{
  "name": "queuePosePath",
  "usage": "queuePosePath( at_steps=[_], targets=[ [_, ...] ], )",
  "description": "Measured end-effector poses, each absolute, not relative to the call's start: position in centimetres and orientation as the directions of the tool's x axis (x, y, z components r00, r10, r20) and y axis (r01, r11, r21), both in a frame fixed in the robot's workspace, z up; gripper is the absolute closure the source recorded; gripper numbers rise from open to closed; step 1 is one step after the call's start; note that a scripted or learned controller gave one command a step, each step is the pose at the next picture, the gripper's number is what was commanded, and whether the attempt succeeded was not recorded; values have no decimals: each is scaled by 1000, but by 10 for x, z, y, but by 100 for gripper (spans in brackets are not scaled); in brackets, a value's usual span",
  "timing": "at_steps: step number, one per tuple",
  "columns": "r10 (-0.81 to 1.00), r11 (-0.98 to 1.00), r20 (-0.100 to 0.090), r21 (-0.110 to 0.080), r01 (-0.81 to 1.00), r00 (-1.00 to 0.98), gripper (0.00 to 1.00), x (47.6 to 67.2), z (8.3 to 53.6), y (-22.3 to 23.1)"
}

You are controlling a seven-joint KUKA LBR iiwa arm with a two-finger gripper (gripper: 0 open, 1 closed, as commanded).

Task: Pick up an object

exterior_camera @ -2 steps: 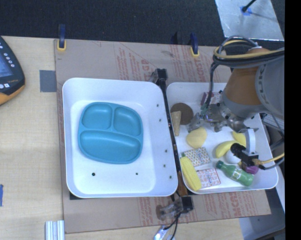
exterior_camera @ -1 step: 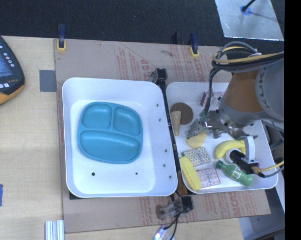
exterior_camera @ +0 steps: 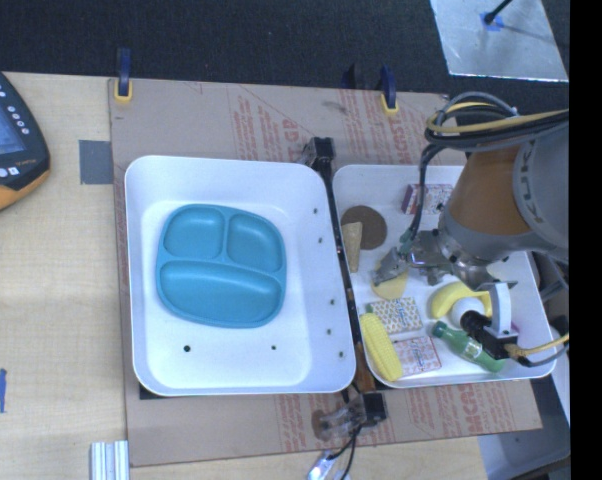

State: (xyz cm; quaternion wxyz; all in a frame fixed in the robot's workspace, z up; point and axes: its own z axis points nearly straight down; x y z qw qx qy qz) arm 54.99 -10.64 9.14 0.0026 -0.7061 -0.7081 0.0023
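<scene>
Here the gripper [exterior_camera: 413,258] hangs low in the right bin [exterior_camera: 381,178], just beside the yellow wedge [exterior_camera: 390,287]; its grip state cannot be told.

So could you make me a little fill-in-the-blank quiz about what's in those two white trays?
1. The divided plate in the left bin is coloured ____.
2. The plate has ____ compartments.
3. The corn cob lies in the ____ bin.
4. The robot's hand is over the ____ bin.

Missing words: blue; three; right; right
</scene>
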Motion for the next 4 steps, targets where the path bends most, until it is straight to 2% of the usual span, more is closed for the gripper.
queuePosePath(
  at_steps=[1,2,3,4],
  targets=[
    [1000,2,1,-7,1000,-2,0,542,91,-103],
    [1000,5,0,-1,1000,-5,0,568,92,-106],
    [1000,3,1,-7,1000,-3,0,545,91,-95],
    [1000,5,0,-7,1000,-5,100,546,102,-96]
  ],
)
